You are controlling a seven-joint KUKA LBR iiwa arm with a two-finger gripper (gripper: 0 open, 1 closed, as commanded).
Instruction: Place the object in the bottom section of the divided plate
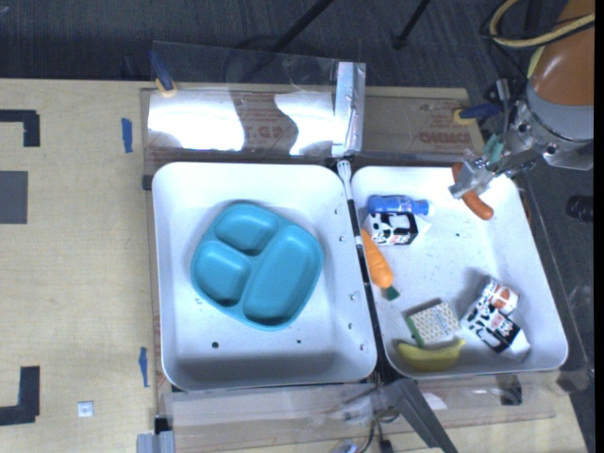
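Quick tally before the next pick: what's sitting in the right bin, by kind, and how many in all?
Black-and-white cow-print cartons: 2
Toy carrot: 1
Toy banana: 1
Blue item behind the upper carton: 1
Checked sponge-like block: 1
Orange sausage-shaped toy by the gripper: 1
Total: 7

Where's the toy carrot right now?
The orange toy carrot lies in the right white bin, along its left wall, just below the black-and-white cow-patterned carton.
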